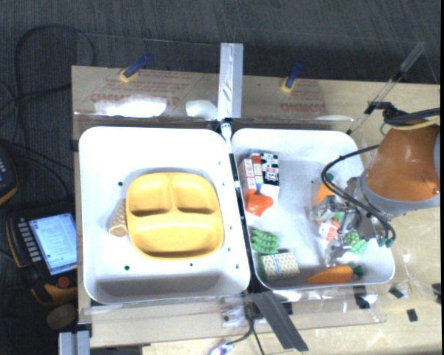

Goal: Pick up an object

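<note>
I'm hanging my gripper point(340, 235) low in the right bin point(303, 143), near its right wall; can't tell the state of my fingers. A carrot point(330, 275) is lying just nearside of me. A yellow tray point(175, 213) is sitting in the left bin point(103, 154).

A wooden bench point(399, 102) carries two shallow white bins side by side. The left bin point(96, 198) sits at nine o'clock and the right bin point(303, 143) at three o'clock, their inner walls touching at the centre. At twelve o'clock, behind the bins, two clamps with blue and yellow handles point(135, 67) point(291, 78) grip the bench's far edge, with an upright metal bar point(230, 80) between them.
</note>
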`<state>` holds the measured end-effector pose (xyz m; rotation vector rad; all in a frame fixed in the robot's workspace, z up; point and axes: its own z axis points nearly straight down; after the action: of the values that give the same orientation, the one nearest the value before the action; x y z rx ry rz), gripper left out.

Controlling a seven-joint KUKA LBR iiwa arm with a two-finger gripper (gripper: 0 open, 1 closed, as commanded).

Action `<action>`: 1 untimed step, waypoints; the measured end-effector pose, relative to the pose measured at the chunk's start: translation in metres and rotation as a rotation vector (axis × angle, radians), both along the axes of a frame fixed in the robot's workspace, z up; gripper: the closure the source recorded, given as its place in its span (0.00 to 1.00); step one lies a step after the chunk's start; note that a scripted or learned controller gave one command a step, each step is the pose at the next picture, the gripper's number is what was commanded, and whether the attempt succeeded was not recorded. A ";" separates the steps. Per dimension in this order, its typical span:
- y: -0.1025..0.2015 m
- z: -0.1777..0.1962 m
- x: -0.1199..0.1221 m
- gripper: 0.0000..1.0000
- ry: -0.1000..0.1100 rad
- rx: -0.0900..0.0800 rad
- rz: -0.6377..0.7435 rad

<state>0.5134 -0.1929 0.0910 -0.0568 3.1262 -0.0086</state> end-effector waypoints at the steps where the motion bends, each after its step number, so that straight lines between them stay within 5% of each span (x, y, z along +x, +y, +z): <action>1: 0.014 -0.001 0.021 0.00 0.004 0.002 -0.132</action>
<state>0.5346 -0.1784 0.0903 0.1490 3.1273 -0.0070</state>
